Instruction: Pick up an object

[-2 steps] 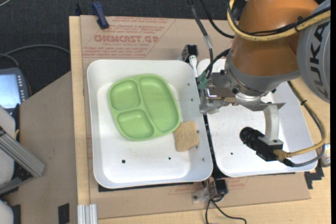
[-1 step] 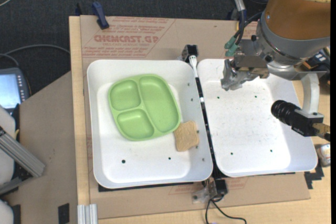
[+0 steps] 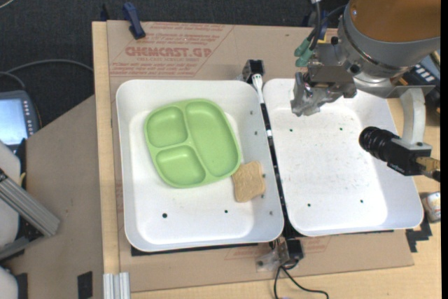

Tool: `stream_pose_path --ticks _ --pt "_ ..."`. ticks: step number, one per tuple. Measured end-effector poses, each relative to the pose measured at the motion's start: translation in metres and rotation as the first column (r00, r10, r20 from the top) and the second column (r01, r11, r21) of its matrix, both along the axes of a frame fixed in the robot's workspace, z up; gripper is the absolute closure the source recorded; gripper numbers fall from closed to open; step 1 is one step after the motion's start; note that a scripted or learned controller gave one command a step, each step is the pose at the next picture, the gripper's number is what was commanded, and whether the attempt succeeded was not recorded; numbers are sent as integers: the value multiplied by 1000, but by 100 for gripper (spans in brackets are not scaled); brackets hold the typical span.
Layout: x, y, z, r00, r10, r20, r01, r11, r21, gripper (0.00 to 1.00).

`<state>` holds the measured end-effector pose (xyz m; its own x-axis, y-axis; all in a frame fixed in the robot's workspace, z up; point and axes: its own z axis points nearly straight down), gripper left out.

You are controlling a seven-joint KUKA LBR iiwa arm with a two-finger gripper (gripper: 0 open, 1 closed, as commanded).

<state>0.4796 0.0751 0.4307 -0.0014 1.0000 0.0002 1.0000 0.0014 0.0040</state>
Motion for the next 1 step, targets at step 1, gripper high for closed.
stream_pose_path --ticks 1 --pt "0 21 20 1000 1 0 -1 1000 1 100"
